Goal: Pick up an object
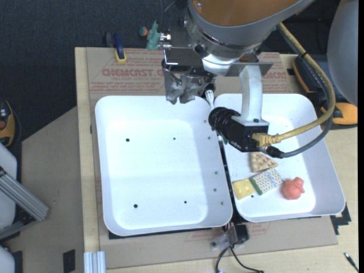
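Camera view: the big grey robot arm with the orange band [244, 10] hung over the far edge of the two white bins, and its metal two-finger gripper [181, 92] had nothing in it.

The gripper's fingers hung down just above the back rim of the left shallow white bin [153, 209]; whether they were spread or pressed together could not be told. The right shallow white bin [324, 169], touching the left one, had all the things in it, in the corner near the front. A small red lumpy toy [293, 188] lay there, well apart from the gripper. Beside it lay a green-and-white patterned block [267, 181], a yellow block [243, 189] and a tan checked cracker shape [261, 161], all close together. A black camera box on a white bracket [236, 131] hung over the right bin, with a yellow cable [301, 131] coming out.
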